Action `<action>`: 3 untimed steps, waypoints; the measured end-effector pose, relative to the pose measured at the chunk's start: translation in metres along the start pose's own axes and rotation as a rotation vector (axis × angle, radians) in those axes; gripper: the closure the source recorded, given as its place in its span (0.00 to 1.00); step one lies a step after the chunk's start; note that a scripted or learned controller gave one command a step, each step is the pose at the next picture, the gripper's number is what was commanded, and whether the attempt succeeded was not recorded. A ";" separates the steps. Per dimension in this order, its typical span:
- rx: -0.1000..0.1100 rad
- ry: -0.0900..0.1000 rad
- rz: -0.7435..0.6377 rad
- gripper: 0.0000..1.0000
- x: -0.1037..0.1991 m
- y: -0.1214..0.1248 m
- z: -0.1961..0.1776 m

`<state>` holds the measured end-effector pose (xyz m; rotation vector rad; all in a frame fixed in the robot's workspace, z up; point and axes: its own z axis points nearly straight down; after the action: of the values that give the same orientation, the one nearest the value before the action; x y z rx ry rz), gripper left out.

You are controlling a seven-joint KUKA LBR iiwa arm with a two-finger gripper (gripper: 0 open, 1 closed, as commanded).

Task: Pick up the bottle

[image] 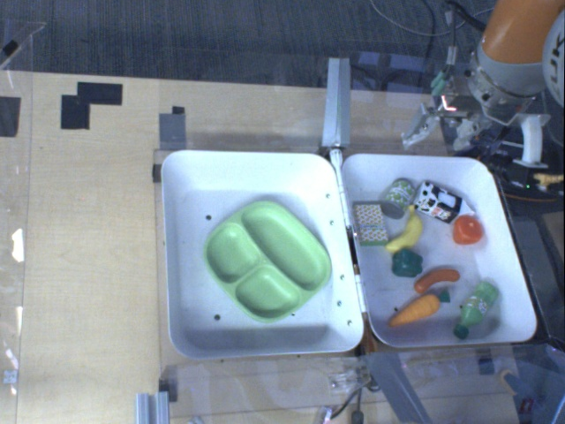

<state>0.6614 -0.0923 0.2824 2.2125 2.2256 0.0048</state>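
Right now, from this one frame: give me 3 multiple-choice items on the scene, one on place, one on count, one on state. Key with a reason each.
1. Where does the bottle lie?
A. near right corner of the right bin
B. on the green tray
C. on the bench between the bins

2. How many compartments does the green tray have?
A. two
B. three
C. five

3. How does the bottle stand in relation to the end effector?
A. clamped in it
B. lifted above the bin
C. lying in the bin, apart from it

Key:
1 A: the green bottle lies beside the carrot, at the right bin's near right corner.
2 B: one long section and two smaller ones show.
3 C: the end effector is above the bin's far rim, while the bottle lies at the near edge.
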 end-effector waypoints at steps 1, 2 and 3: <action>-0.011 -0.002 -0.047 0.00 -0.060 -0.017 0.150; 0.002 0.001 0.192 0.00 -0.091 -0.091 0.143; -0.004 0.002 0.438 0.00 -0.090 -0.171 0.193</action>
<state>0.4915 -0.1837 0.0884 2.6427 1.6917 0.0120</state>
